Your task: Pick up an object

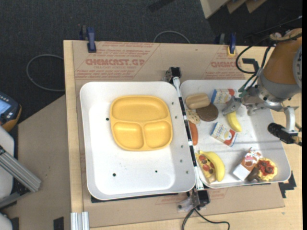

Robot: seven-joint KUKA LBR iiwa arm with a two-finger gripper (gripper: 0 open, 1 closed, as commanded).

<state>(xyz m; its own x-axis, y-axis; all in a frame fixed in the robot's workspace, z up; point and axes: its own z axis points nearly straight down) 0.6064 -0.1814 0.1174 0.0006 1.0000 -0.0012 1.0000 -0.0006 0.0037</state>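
Observation:
The right bin (278, 143) holds several toy foods. A small yellow banana (234, 122) lies near its middle, and my gripper (240, 107) hovers just above the banana's upper end, reaching in from the right. It looks open, with one finger on each side of that end and nothing held between them. A blue and white carton (222, 96) sits just left of the gripper. A tan bun (198, 100) and a brown round patty (208, 112) lie further left.
The left bin (96, 143) holds a yellow divided plate (141, 122). Elsewhere in the right bin lie a red sausage (193, 133), a small juice box (224, 133), a second banana (218, 166) beside a pizza slice (206, 163), and red and yellow pieces (261, 167) at the front right.

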